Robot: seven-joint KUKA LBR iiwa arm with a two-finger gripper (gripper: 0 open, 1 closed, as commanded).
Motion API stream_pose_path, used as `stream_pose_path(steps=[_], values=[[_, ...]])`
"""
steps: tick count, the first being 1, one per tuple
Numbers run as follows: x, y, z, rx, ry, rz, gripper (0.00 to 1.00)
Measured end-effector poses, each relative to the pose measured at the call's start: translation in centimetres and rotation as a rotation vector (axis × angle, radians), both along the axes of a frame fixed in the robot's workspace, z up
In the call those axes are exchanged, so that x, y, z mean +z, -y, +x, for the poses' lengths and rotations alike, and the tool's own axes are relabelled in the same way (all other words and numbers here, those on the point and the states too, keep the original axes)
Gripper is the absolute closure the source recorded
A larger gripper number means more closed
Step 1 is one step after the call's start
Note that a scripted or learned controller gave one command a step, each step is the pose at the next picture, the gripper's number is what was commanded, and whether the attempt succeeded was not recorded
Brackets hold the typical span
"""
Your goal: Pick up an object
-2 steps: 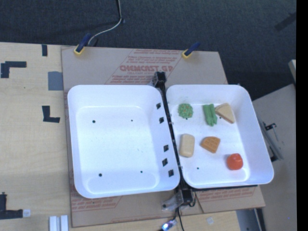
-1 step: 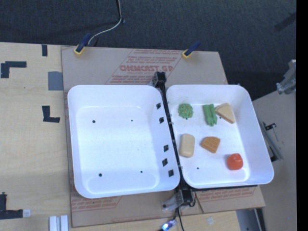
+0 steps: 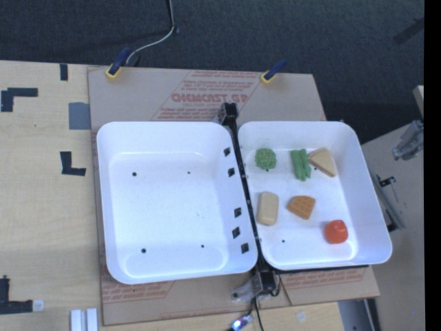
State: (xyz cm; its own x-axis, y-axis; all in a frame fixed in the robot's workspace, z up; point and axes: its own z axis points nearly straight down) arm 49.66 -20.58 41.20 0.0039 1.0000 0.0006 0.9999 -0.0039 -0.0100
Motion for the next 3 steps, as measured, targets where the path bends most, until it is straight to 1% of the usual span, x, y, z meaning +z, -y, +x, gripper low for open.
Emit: stream_pose_path(steps=[1,2,3], values=[[-11.0,1.8,2.5,0.003,-0.002,0.002,1.00],[-16.9,1.7,4.7,0.005,0.004,0.001,1.00],[-16.5,1.7,4.7,0.005,0.009,-0.001,0.00]])
